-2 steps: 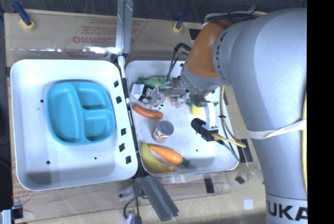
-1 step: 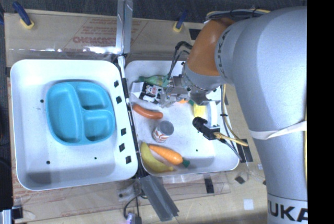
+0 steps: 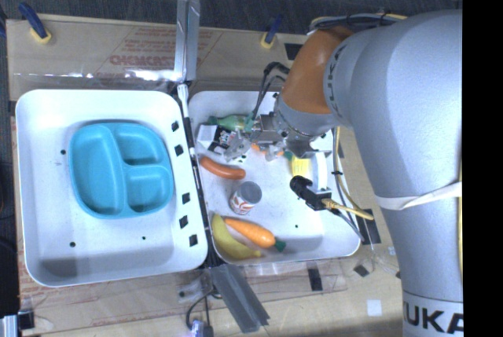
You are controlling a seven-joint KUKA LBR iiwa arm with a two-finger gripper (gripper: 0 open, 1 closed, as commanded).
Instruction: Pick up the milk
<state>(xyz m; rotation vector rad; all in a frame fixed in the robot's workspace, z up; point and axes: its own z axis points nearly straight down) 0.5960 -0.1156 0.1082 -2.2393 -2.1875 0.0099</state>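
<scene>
White plastic, two bins side by side. The left bin (image 3: 47,170) holds only a blue divided plate (image 3: 118,166) in its middle. All the work is in the right bin (image 3: 275,211), where the grey arm (image 3: 393,108) leans in over the far right edge.

The milk (image 3: 214,137), as far as I can make out, is the small white carton with dark print in the far left corner of the right bin, close to the wall shared with the other bin. A green thing (image 3: 233,122) lies just beside it, towards the far edge. The gripper (image 3: 253,137) is low and right next to both, and from here I cannot tell whether it is open or closed, or whether it has hold of anything.

That corner is crowded, which is the worry. A closing grip could catch the green thing instead, or catch both and lose the carton on the lift. A push that lands a little off could jam the carton against the wall or tip it. A sausage (image 3: 222,168) lies just nearer along the left wall and could get nudged. The can (image 3: 246,198), the carrot (image 3: 251,232) and the banana (image 3: 228,247) by the near left corner look safely clear.
</scene>
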